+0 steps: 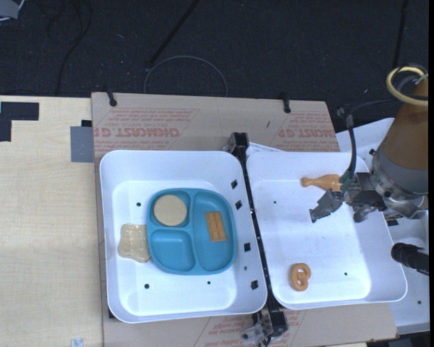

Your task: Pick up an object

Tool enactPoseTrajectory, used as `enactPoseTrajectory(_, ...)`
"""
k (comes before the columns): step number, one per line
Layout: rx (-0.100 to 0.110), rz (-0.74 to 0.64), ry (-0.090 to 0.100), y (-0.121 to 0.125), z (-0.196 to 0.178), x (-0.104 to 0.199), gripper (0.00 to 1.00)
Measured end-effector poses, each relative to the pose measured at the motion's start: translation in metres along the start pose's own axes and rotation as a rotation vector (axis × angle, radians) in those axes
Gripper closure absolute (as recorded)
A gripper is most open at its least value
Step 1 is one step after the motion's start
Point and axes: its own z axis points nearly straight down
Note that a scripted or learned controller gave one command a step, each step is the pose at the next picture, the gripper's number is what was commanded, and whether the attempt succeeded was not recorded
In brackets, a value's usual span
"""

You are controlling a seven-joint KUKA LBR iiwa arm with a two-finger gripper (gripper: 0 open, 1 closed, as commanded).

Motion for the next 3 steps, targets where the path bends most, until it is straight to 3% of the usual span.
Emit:
enactPoseTrajectory(1, -0.009, -0.001, -0.001, 0.001, -0.004, 0.000, 0.00)
enactPoseTrajectory(3, -0.003, 0.000, 0.000, -0.007, 0.110, -0.007, 0.00)
